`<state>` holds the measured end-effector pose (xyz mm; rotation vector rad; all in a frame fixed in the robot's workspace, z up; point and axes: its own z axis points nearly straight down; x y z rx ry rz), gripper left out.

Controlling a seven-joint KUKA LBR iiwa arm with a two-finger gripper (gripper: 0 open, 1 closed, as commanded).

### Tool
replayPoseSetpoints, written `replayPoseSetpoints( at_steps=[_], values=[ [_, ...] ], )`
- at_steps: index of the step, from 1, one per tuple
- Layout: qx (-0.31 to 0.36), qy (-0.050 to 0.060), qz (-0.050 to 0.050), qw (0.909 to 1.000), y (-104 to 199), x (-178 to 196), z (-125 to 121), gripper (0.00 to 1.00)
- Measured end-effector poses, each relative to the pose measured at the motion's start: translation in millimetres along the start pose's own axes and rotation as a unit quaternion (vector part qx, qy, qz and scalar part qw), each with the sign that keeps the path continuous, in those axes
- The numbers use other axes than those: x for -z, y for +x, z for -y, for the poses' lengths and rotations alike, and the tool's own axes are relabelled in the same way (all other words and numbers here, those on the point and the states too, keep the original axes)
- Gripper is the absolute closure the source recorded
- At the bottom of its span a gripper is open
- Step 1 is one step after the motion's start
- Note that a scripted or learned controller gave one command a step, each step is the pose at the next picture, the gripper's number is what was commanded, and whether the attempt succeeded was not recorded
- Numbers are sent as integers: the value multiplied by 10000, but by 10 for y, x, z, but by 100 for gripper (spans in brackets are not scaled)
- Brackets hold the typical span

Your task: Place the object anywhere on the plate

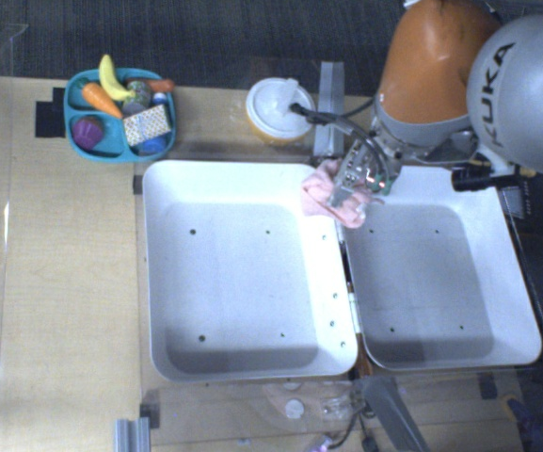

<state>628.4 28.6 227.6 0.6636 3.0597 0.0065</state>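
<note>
A soft pink object hangs over the far end of the ridge between the two bins. My gripper reaches down from the grey and orange arm and is shut on the pink object's upper right part, with the pink material showing between and below the fingers. The blue divided plate sits on the bench at the far left, beyond the left bin's far left corner. It carries a toy banana, a carrot, a purple piece and several other small items.
The left white bin and the right white bin lie side by side. A white and yellow bowl stands behind the left bin, next to a grey post. Cables run by the wrist.
</note>
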Motion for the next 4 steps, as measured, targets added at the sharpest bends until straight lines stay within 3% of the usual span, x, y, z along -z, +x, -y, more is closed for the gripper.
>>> replayPoseSetpoints(
  at_steps=[1, 3, 4],
  values=[
    [1996, -13, 4, 9799, 254, -76, -480, 100],
    [2123, -18, -6, 9772, 769, 9, -1423, 100],
    [2121, -19, -4, 9772, 767, 11, -1422, 0]
  ],
)
